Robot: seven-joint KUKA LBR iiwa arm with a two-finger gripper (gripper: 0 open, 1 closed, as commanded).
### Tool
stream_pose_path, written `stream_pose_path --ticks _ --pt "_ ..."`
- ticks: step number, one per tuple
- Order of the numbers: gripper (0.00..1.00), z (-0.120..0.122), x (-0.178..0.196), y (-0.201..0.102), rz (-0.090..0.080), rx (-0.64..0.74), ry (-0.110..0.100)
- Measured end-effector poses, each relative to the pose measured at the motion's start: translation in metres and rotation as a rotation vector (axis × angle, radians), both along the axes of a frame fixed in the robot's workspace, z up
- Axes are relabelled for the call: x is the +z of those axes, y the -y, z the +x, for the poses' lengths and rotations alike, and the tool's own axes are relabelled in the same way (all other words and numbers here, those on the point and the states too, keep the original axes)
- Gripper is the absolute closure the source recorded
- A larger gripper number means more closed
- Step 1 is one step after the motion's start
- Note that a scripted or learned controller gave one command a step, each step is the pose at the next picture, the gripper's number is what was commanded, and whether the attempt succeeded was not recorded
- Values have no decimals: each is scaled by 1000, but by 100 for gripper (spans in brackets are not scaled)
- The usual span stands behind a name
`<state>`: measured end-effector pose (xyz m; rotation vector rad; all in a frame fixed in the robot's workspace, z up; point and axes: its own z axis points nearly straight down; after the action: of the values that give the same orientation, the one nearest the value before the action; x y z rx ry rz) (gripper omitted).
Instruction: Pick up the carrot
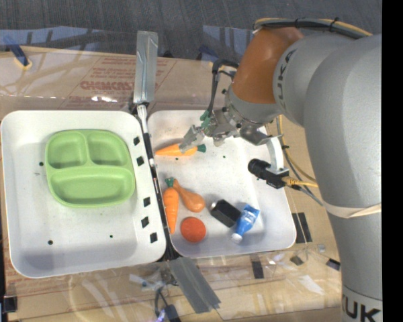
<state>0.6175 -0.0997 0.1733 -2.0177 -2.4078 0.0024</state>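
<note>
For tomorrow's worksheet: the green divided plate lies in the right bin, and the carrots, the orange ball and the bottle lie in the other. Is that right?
Not quite. The camera view shows the green plate in the left bin, not the right. The carrots, the orange ball and the bottle lie in the other, the right bin, under the gripper.

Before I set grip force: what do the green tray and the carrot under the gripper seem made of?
Green tray: likely moulded plastic, matt, uniform colour, rounded compartment walls. Carrot: looks like toy plastic, smooth even orange, green tip; could be rubber.
</note>
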Motion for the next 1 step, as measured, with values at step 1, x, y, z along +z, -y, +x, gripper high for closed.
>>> stream_pose_path --ticks 1 --pt "0 -40 119 -12 1 -109 3"
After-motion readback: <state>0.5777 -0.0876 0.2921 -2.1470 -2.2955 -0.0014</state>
